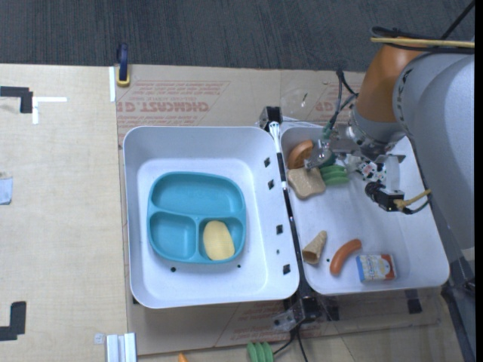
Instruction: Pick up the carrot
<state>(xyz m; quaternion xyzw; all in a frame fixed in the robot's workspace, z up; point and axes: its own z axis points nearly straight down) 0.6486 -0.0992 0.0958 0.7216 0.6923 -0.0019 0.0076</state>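
Observation:
The carrot (346, 255), a short orange stick, lies in the near part of the right bin (411, 240), between a cone-shaped piece and a small carton. My gripper (327, 155) is low over the far left corner of that bin, well away from the carrot. It hangs just above a green item (334, 174) and beside a round brown-orange item (299, 154). The arm's wrist and cabling cover most of the gripper.
A bread slice (306, 182) lies below the brown-orange item. A tan cone (315, 246) and a small carton (375, 267) flank the carrot. The left bin (136, 225) holds a blue divided tray (162, 236) with a yellow item (219, 240) in it.

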